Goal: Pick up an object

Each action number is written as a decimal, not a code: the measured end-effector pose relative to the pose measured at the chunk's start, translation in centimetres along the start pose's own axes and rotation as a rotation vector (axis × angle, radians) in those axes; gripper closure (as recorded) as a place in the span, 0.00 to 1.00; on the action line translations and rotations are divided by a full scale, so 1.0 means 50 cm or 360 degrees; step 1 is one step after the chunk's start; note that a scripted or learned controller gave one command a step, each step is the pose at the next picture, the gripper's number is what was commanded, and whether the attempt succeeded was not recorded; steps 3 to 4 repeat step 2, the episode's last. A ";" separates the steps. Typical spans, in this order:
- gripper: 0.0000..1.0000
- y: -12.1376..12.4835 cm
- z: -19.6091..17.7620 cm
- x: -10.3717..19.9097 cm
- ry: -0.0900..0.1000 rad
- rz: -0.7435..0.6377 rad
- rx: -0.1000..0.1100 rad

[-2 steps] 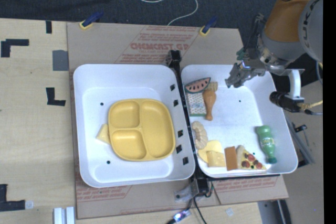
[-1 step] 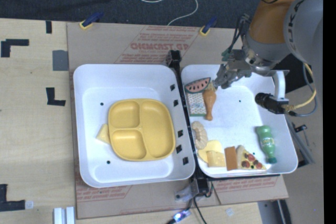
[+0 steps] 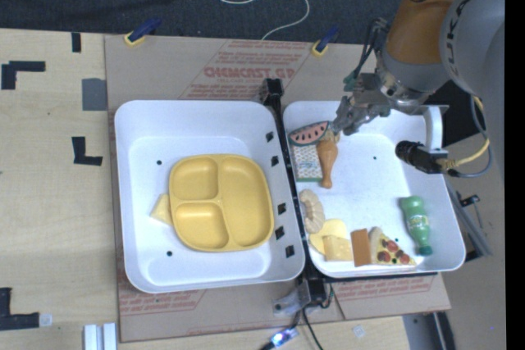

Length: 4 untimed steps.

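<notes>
Nearest you, along the near edge of the right bin, lie a pizza slice, a brown slab and pale cheese wedges, packed side by side. Just beyond the cheese, a ridged pastry lies against the bin's left wall. A green bottle lies by the right wall, apart from the rest.

In the left bin you have a yellow divided plate at the middle, with a pale wedge poking out from under its left edge.

Look to the far left corner of the right bin: a watermelon slice lies there, a small card just nearer than it, and a drumstick runs alongside the card with its thick end toward the far wall. The gripper hangs over that thick end. Whether it touches the drumstick, you cannot tell, and how far the fingers stand apart you cannot tell either.
</notes>
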<state>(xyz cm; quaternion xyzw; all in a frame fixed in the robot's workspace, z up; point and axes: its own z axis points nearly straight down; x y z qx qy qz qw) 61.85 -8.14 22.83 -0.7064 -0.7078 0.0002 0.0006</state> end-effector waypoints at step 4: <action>1.00 0.010 0.001 -0.037 -0.0002 0.0003 0.0001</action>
